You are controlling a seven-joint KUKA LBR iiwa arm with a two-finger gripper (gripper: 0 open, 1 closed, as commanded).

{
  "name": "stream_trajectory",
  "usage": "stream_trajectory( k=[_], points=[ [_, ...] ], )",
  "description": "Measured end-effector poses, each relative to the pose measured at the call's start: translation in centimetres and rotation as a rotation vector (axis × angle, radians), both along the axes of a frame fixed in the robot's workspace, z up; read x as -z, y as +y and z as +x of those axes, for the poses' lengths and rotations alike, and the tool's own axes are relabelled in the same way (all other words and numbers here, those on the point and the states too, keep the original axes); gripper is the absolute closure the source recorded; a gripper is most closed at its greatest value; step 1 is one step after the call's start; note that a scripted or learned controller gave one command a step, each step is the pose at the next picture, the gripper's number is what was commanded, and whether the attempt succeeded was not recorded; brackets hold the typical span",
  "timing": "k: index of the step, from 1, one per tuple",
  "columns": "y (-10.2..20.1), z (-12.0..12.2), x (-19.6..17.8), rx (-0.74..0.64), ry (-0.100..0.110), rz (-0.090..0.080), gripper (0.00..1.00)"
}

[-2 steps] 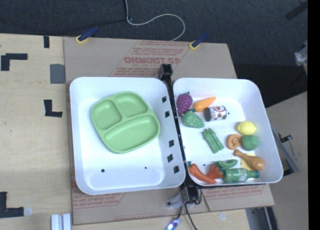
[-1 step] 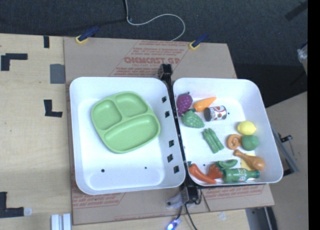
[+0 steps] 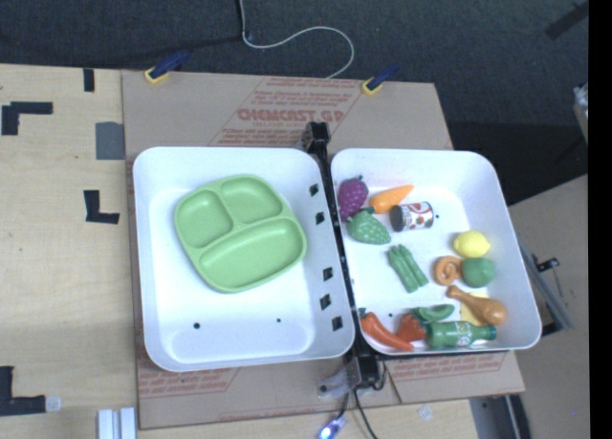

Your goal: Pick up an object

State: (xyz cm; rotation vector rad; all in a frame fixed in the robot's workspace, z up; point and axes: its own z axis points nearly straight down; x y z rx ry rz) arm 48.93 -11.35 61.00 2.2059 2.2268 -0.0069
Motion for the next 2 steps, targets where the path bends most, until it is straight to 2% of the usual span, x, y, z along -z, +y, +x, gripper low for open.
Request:
stream_trajectory(
  k=[2],
  points=[
    [0.1, 0.1, -2.0, -0.002, -0.001, -0.001, 1.00]
  ],
)
